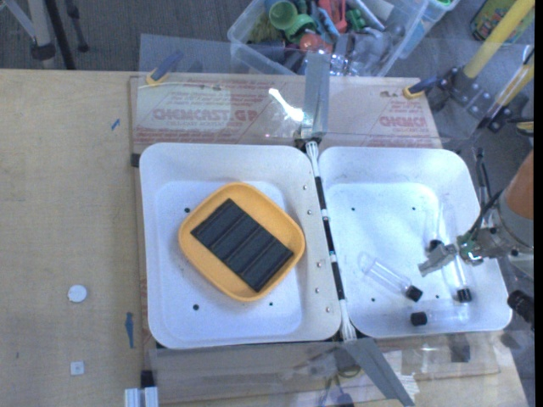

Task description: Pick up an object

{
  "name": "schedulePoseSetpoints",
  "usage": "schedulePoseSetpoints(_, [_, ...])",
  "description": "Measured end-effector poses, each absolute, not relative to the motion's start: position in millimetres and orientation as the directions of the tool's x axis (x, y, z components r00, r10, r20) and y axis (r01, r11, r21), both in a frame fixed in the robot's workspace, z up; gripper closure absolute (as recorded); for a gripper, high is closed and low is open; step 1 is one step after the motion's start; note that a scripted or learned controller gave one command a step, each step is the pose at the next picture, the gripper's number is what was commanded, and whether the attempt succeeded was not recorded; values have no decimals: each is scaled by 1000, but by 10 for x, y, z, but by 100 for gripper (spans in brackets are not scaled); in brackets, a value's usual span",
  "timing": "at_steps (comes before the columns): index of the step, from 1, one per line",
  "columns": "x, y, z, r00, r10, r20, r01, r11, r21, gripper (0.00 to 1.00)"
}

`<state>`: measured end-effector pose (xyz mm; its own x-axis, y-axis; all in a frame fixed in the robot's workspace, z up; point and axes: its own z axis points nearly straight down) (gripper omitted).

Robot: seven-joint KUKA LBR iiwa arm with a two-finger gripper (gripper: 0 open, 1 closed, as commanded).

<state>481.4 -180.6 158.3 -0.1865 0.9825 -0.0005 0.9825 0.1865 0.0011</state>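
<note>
A yellow square dish (209,265) holding a dark ridged insert (243,242) lies tilted in the left bin (161,312). Several clear plastic tubes with black caps lie in the right bin (373,176): one tube (383,275) ends in a cap (413,292), another cap (418,318) lies near the front wall, and a third tube (459,278) runs front to back under the gripper. My gripper (450,258) is low over the right bin's right side, right at that third tube. Whether it grips anything is unclear.
The arm (519,202) comes in over the right bin's right wall. A metal divider (316,100) stands behind the bins, and a clear crate of toys (339,15) sits beyond it. The wooden benchtop (59,185) lies to the left.
</note>
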Motion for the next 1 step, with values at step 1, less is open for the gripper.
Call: schedulePoseSetpoints(1, [5161, -1819, 996, -277, 961, 6, 961, 277, 11, 0])
